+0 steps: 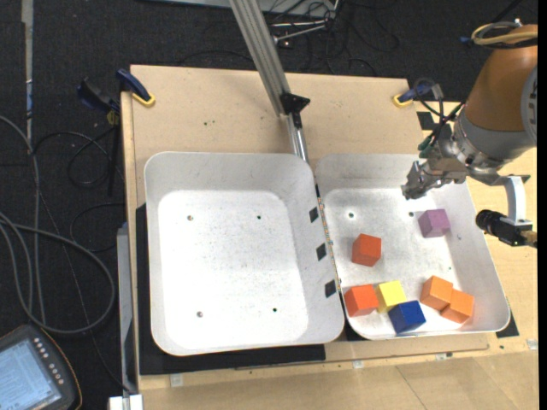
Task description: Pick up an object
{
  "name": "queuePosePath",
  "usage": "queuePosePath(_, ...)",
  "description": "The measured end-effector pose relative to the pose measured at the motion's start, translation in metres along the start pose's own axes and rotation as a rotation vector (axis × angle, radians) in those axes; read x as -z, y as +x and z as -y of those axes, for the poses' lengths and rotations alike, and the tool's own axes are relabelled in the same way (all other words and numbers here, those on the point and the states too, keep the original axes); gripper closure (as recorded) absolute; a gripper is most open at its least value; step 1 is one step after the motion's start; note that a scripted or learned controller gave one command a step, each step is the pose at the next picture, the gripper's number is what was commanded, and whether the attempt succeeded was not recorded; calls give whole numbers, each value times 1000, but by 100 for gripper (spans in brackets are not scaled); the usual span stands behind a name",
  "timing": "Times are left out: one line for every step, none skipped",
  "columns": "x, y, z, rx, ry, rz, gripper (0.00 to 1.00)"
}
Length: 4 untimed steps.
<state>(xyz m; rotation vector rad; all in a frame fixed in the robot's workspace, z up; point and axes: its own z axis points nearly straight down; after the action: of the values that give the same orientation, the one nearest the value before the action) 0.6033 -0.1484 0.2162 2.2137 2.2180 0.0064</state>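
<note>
In the right bin (479, 254), the blue cube (408, 316), yellow cube (391, 293) and orange blocks (449, 298) crowd its near edge; farther in, the purple cube (434, 222) sits alone. The end effector (416, 186) hovers just beyond it, its opening impossible to tell. Best to centre over that isolated cube before descending.

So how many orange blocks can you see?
4, all in the right white bin: one orange cube mid-bin, one by its left wall, and two touching in the near right corner.
</note>
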Motion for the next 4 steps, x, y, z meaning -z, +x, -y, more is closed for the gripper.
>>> queuePosePath(34,0,-2,1,3,-1,100)
queuePosePath(25,45,6,5,10,-4,100)
queuePosePath(34,97,9,6,8,-5,100)
queuePosePath(31,146,24,6,10,-4,100)
